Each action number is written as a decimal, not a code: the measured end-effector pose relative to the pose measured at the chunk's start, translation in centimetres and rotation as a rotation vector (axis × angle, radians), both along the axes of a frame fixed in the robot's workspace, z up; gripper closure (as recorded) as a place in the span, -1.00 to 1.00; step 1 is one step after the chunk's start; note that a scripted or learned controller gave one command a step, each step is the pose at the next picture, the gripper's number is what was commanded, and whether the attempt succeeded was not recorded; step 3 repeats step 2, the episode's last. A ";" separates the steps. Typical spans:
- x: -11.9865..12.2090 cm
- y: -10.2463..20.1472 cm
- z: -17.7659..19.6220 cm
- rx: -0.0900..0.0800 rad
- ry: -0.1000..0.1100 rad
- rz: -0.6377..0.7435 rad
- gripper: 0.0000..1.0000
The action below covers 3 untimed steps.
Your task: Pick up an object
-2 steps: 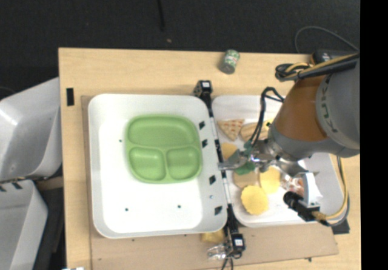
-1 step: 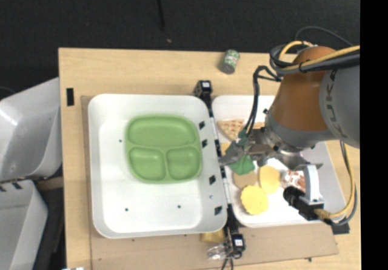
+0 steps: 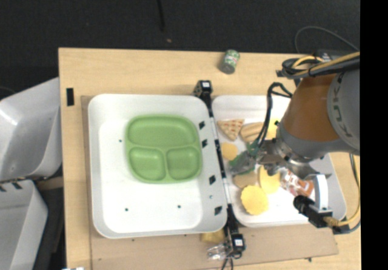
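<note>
Step in hand: reaching into the right bin; by my judgement the pick is at the approach or grasp-attempt stage, with nothing seen lifted.
Arm: the grey arm with its orange band enters from the right of the frame and covers the middle of the right bin.
Tool: the tool sits low over the clutter at centre right; whether it is released or clenched, I cannot tell.
Task things: a tan wedge, a small yellow piece and a yellow round piece lie in the right bin, near the tool.
Left bin: the left bin carries a green 3-part plate.
Table: a small green can lies on the table, upper centre, well apart from both bins.
Next move: probably needs a firm closure on 1 item, then a straight lift clear of its neighbours.
Risk: crowded items may slip or be nudged aside.
</note>
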State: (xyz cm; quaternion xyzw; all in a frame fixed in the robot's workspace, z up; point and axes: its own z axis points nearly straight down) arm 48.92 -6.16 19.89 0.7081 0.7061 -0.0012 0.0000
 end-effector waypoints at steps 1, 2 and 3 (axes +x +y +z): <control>0.1 0.1 1.2 -0.001 -0.003 0.007 1.00; 0.2 6.9 6.5 0.003 -0.008 0.011 1.00; 0.2 6.9 6.5 0.003 -0.008 0.011 1.00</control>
